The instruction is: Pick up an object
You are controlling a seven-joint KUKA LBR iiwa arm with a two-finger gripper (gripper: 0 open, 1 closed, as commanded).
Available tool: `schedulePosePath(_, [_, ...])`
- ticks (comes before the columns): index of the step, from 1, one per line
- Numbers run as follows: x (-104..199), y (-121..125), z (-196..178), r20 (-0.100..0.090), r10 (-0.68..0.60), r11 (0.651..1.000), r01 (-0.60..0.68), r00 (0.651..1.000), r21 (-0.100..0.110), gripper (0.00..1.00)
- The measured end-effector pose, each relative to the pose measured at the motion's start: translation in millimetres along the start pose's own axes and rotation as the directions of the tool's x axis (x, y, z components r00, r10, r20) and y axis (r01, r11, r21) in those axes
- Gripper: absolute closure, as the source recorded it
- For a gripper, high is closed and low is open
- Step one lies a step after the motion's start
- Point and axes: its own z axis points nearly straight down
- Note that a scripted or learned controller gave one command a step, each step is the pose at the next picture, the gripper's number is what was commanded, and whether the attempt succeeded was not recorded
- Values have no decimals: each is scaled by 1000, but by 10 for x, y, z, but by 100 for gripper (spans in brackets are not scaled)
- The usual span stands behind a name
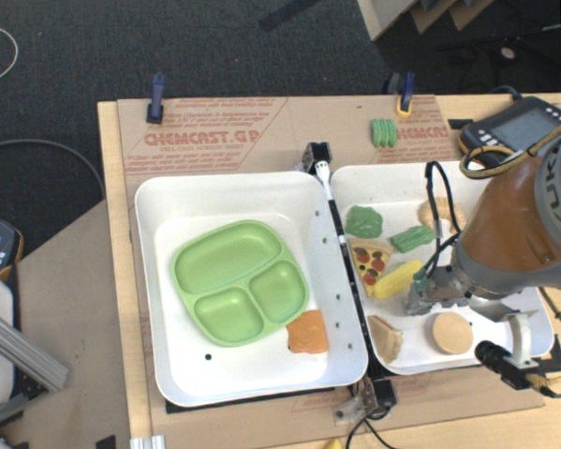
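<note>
I have the arm point(520, 225) coming in from the right, bent down over the right bin point(540, 341). The gripper point(423, 294) sits low in the middle of that bin, right at the end of a yellow piece point(396, 280) that looks like a banana or corn cob. From up here the wrist and cabling cover most of the fingers, so I cannot tell how they stand, nor whether anything is caught by them. The yellow piece appears to touch the gripper's left side, but the picture is too soft for me to call it a grasp.

Around it in the right bin: a pizza slice point(370, 260) just left of the yellow piece, a round green item point(363, 221) above that, and a small green block point(412, 238) between the green item and the arm. A tan round disc point(451, 333) lies just below the gripper, and a beige wedge point(386, 336) rests near the bin's lower left corner. A pale item point(432, 211) peeks out by the arm's upper edge.

The left bin point(163, 300) holds a green divided tray point(238, 281) and an orange piece point(308, 333) touching the tray's lower right corner. A ribbed green piece point(384, 133) lies on the bench point(201, 134) above the right bin.
</note>
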Motion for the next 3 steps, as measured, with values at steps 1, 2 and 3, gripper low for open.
schedulePosePath(1, [2, 1, -100, 0, 1, 1000, -1, 1000, -1, 100])
schedulePosePath(2, [1217, 181, -948, -2, -13, 1000, 13, 1000, -7, 100])
schedulePosePath(3, [1457, -2, -1811, 0, -4, 1000, 4, 1000, -2, 100])
